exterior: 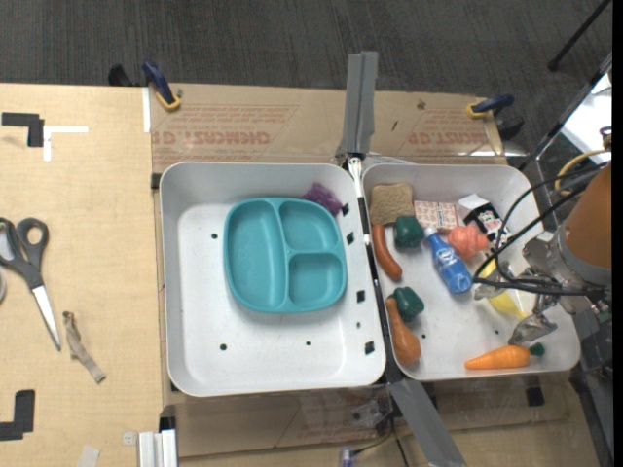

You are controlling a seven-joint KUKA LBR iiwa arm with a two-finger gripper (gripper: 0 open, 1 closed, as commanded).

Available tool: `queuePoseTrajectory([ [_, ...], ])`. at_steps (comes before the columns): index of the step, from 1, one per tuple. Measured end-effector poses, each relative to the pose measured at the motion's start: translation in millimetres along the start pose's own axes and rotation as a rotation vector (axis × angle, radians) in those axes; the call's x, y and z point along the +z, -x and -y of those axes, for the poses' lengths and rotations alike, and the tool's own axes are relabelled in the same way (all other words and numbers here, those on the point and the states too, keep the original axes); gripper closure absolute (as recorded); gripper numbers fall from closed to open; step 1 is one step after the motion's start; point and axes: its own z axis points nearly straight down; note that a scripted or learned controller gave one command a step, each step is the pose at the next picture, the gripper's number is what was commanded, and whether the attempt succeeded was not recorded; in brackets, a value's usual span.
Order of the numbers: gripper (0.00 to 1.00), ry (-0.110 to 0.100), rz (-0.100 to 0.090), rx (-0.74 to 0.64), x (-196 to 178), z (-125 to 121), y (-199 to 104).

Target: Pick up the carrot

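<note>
Low at the right end of the right bin (443,363), the hand (531,330) hangs just above and beside the green-topped end of the carrot (496,359); whether it is open or closed cannot be told from this angle, and nothing is seen gripped in it. That carrot lies on its side along the bin's near wall, pointed tip toward the left, green end toward the right corner. Left of it, against the divider side, a second orange carrot-like piece with a green top (403,327) lies slantwise. Farther in sit a yellow item (506,303) partly under the arm's cables, a blue bottle (447,262), a reddish sausage (385,250), a green piece (407,230) and a pink item (468,240). Near the far wall are a tan sponge-like square (391,200) and a red-and-white packet (433,214). The left bin (195,348) holds a teal divided plate (286,255), with a small purple thing (324,197) just beyond its far rim. Well apart on the wooden counter (78,261), scissors (29,270) lie at the left edge.
</note>
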Motion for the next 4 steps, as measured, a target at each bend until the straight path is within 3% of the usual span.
queuePoseTrajectory([
  [1, 0.0, 0.012, -0.014, -0.376, 4, 3, 0],
  [2, 0.0, 0.006, -0.008, -0.378, 2, 0, -5],
  [3, 0.0, 0.009, -0.006, -0.474, 2, -4, -4],
  [4, 0.0, 0.024, -0.012, -0.938, 6, -5, -13],
])
